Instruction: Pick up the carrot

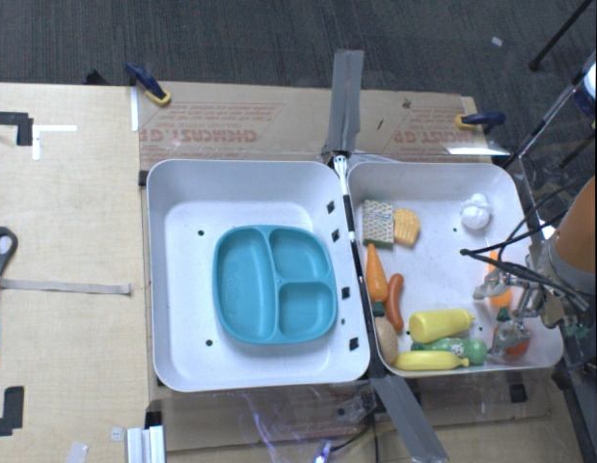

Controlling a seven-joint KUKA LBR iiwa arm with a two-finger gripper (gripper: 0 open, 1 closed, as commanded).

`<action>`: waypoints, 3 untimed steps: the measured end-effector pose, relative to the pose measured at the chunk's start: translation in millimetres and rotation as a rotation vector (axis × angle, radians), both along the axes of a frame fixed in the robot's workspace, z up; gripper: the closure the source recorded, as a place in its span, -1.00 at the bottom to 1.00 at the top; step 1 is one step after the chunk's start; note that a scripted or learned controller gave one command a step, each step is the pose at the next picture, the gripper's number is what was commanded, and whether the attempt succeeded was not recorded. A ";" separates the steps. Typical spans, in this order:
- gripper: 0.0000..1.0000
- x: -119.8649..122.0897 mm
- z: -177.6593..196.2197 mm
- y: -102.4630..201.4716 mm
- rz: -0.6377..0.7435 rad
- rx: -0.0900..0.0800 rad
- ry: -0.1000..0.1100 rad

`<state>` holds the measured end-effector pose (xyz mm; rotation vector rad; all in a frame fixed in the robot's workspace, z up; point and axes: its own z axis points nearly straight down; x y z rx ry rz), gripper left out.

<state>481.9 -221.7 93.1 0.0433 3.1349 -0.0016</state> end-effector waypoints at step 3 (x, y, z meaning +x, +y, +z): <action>1.00 0.9 9.7 0.5 -0.312 0.001 -0.005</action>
